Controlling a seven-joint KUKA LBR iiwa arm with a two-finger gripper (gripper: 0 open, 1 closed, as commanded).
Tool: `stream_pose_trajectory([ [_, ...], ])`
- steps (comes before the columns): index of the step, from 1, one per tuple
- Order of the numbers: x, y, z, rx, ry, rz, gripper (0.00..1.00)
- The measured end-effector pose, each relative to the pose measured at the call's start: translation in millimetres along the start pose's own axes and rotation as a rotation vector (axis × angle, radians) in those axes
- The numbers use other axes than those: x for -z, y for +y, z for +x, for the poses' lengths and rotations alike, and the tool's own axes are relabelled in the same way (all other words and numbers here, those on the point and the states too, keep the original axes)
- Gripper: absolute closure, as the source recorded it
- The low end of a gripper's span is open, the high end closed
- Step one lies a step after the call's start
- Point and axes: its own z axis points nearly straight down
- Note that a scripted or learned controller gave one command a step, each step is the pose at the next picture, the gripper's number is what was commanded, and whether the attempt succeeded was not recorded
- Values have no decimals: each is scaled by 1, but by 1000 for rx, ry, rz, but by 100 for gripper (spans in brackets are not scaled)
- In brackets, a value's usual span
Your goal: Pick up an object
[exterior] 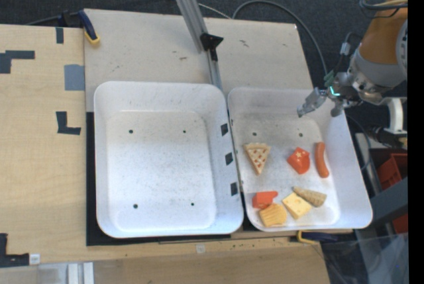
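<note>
Pale wooden bench (40, 143) over dark carpet bears two shallow white plastic bins side by side: left bin (159, 157) bare white, right bin (344, 163) holding a tan pizza-slice wedge (258, 157), a red strawberry-like piece (299, 161), an orange-red sausage (321, 159), a small red-orange chunk (264, 199), two yellow cheese blocks (285, 210) touching each other, and a beige cone-shaped piece (310, 196) just beside them. Grey two-finger gripper (322, 104) hangs over the right bin's upper right corner, well apart from every item, nothing between its fingers; cannot tell whether they are spread or closed. A silver metal pole (189, 1) slants down to the bins' upper junction.
</note>
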Motion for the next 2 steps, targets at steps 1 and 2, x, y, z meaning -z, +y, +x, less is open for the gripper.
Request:
stream_pose_trajectory([
  [1, 3, 1, 0, 1, -2, -5, 0],
  [2, -60, 6, 3, 1, -1, 1, 0],
])
